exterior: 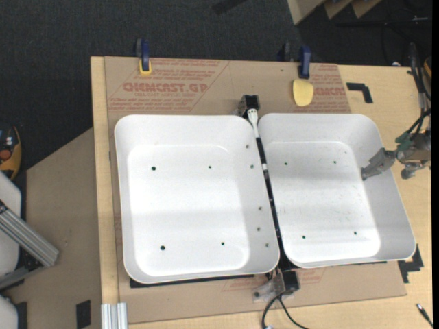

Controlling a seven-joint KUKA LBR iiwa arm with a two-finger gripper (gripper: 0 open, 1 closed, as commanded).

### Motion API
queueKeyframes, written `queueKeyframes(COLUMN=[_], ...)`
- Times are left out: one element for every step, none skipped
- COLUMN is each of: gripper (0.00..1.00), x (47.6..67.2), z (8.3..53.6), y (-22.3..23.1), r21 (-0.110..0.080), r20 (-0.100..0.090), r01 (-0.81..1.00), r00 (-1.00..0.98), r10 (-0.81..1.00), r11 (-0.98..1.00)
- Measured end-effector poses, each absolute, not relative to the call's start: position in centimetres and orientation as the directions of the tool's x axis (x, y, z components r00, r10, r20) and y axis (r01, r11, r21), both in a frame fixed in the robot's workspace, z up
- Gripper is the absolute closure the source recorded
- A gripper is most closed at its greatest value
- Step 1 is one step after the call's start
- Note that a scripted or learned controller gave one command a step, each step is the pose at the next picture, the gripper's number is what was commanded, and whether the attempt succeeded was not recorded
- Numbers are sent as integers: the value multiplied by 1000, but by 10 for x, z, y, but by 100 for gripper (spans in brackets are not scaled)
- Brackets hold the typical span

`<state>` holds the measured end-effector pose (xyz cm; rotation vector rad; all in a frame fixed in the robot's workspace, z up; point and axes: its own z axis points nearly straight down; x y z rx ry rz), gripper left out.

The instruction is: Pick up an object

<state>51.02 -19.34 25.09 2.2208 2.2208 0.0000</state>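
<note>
Grey against the white, my gripper (374,164) hangs at the right bin's (394,204) right rim. I cannot tell whether it is open or closed, and I see nothing in it, so I judge the pick not begun. The only loose candidate is a pale yellow piece (302,92) on the cardboard (206,81) just past that bin's far rim, below a blue clamp (304,59). Both bin floors, the left bin (137,252) too, are bare white with open room.
</note>
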Motion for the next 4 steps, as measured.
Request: queueKeyframes(gripper=[0, 0, 100, 100], x=[479, 480, 481, 479], z=[501, 370, 387, 267], y=[-174, -86, -92, -42], r21=[21, -11, 4, -8], r20=[-7, 4, -1, 3], r01=[1000, 1000, 1000, 1000], r00=[-3, -8, -1, -4], r10=[1000, 1000, 1000, 1000], r11=[3, 8, 1, 4])
